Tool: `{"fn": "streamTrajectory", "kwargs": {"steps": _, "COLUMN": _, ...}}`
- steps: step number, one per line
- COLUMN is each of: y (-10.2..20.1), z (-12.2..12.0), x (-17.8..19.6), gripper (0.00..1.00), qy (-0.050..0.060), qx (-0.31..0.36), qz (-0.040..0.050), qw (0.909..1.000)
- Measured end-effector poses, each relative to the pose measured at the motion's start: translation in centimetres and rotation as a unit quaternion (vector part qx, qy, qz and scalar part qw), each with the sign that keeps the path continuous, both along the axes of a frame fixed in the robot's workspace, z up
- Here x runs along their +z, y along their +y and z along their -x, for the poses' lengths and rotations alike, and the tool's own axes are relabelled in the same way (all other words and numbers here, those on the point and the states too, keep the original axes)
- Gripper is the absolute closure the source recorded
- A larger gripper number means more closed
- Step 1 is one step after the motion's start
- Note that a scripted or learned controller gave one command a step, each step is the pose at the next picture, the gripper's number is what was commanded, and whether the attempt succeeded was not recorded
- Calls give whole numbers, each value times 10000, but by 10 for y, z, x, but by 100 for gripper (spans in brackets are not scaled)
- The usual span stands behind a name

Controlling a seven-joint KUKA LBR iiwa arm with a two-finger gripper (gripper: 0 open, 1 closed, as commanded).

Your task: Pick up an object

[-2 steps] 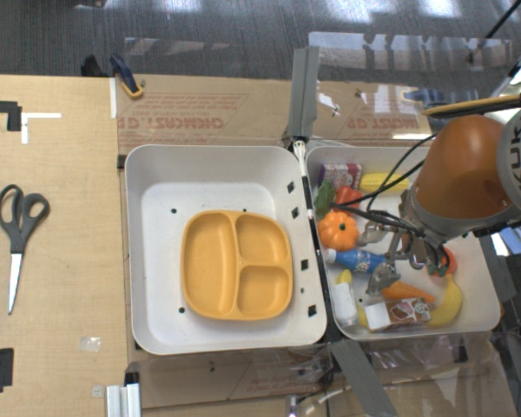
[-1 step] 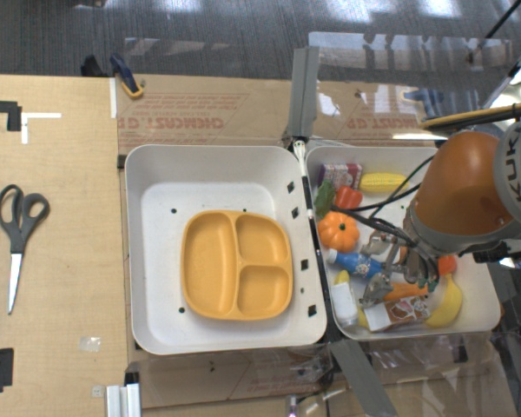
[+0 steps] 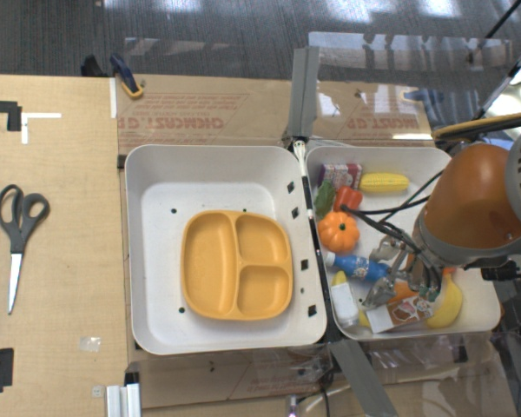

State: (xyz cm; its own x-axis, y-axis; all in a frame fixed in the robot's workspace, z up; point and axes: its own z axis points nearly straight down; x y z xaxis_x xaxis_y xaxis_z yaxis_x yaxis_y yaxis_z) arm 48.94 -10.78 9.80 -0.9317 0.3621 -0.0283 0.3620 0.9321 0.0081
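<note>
The right bin holds several toy foods: a yellow corn cob, an orange pumpkin, a red pepper, a blue item, a white bottle, a banana and an orange-printed packet. My gripper hangs low over the front middle of this bin. It is just right of the blue item and above the packet. The arm's orange band hides the bin's right side.
The left bin holds a yellow divided plate. Scissors lie on the bench at the far left. A grey divider post stands behind the bins. Black cables run from the wrist across the right bin.
</note>
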Motion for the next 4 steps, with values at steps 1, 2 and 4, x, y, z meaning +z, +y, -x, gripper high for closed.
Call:
{"fn": "streamTrajectory", "kwargs": {"steps": 1, "y": -69, "z": -82, "x": 128, "gripper": 0, "qy": 124, "qx": -673, "qz": -15, "qw": 9977}}
{"fn": "streamTrajectory", "kwargs": {"steps": 2, "y": 11, "z": -89, "x": 7, "gripper": 0, "qy": 137, "qx": -1077, "qz": -30, "qw": 9941}}
{"fn": "streamTrajectory", "kwargs": {"steps": 4, "y": -17, "z": 7, "x": 4, "gripper": 100, "qy": 113, "qx": -2021, "qz": -41, "qw": 9793}}
